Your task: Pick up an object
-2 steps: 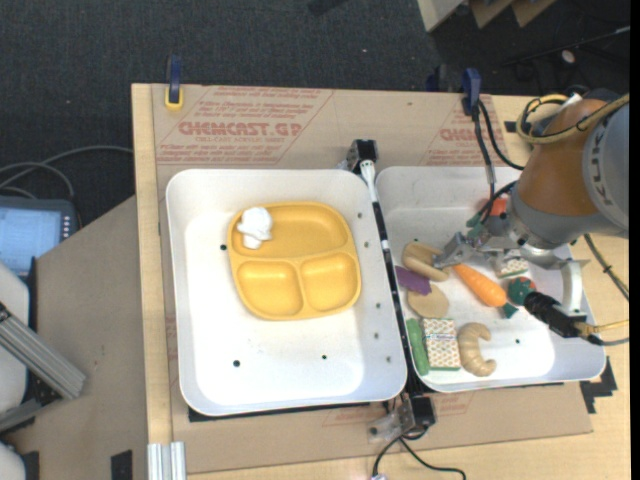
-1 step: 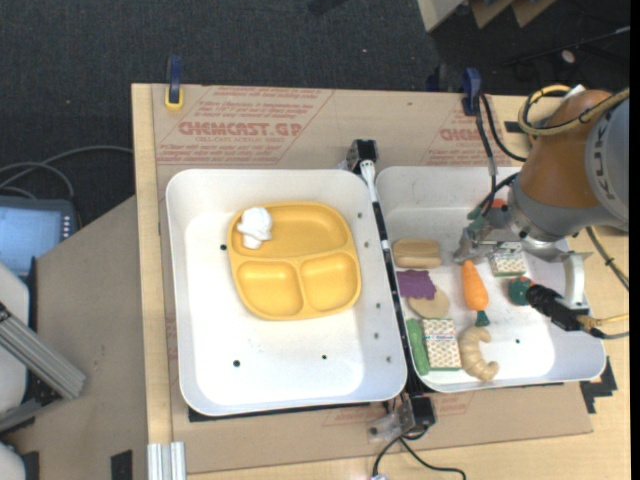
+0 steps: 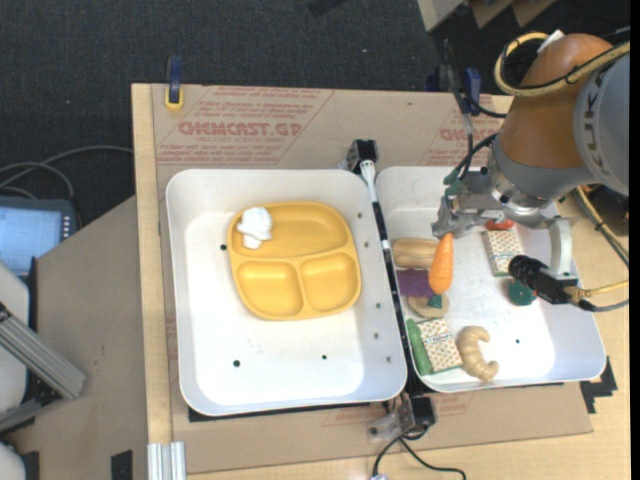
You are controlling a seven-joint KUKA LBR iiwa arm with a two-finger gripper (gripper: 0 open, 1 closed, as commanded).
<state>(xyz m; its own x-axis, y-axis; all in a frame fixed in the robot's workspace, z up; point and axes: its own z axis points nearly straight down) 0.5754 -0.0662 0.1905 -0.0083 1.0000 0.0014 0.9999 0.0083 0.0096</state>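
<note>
Arm (image 3: 560, 118): grey with an orange band, reaching in from the right over the far side of the right bin (image 3: 560, 363).
Gripper (image 3: 452, 226): pointing down over the left half of the right bin; cannot tell whether open or closed.
Carrot (image 3: 440, 265): orange, in the right bin, far end meeting the gripper tip, near end pointing toward the near side; cannot tell whether clasped.
Bread roll (image 3: 412, 253): tan, just left of the carrot, beside the bin's left wall.
Purple piece (image 3: 413, 286): nearer than the roll, touching the carrot's near end.
Green-edged packet (image 3: 437, 346): near-left corner of the right bin.
Croissant (image 3: 477, 352): just right of the packet.
Red-and-white packet (image 3: 500, 250): right of the carrot.
Teal piece (image 3: 520, 292): nearer than that packet.
Left bin (image 3: 200, 298): holding a yellow divided plate (image 3: 330, 230).
White wad (image 3: 255, 225): in the plate's far compartment, at its left end.
</note>
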